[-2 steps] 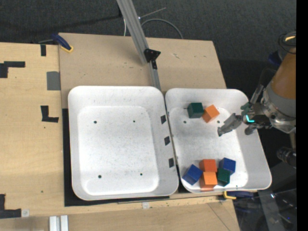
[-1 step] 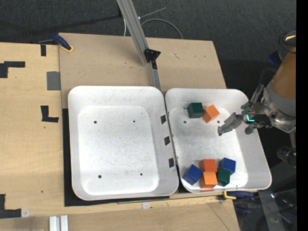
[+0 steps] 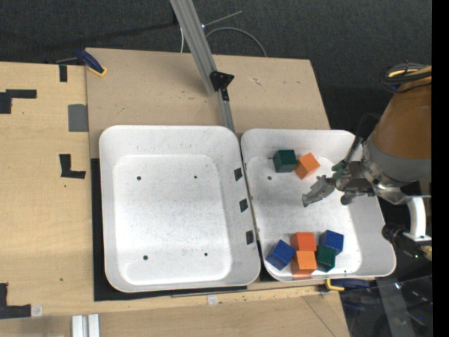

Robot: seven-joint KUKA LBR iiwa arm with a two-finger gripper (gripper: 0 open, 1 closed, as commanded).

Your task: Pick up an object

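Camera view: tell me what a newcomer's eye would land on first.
The grey arm with its orange band reaches in from the right, its gripper over the middle of the right bin. A green block and an orange block touch near that bin's far edge, and a cluster of blue, orange and green blocks crowds its near edge.

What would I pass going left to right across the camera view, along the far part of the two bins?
Left bin → right bin's wall → green block → orange block → gripper → grey and orange arm.
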